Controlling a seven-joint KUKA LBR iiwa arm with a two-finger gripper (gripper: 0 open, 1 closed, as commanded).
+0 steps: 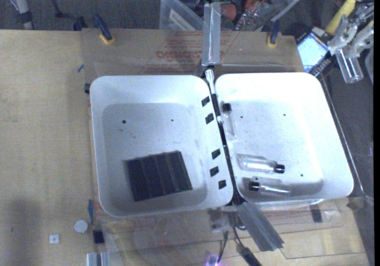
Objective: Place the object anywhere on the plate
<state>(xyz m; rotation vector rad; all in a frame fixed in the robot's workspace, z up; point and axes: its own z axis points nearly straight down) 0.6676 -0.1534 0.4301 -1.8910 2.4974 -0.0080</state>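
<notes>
The wooden surface (41,140) carries two white bins side by side; the left bin (98,140) holds the plate (159,176), a dark ribbed rectangular slab lying flat toward six o'clock of its floor, its long axis running roughly from nine to three with a slight tilt; nothing rests on it yet.

Across the central divider (217,134), the right bin (338,140) holds three small clear vials with dark caps; one vial (227,117) lies close against the divider at about ten o'clock of that bin, long axis nearly twelve to six; a second vial (260,167) lies near the bin's middle toward seven o'clock, long axis nine to three with the cap at three; a third vial (267,187) lies just below it, cap at nine; which of them is meant as the object I cannot say, though all sit well apart from the plate, off at its three o'clock side.

The claw (350,39) seems to be the pale metal assembly at the upper right, outside the bin at about one o'clock; whether it is released or clenched I cannot tell; nothing is visibly held.

My judgement: the vials lie toward seven o'clock from the claw, so the approach is a descent leftward and down, closing across a vial's short axis.
</notes>
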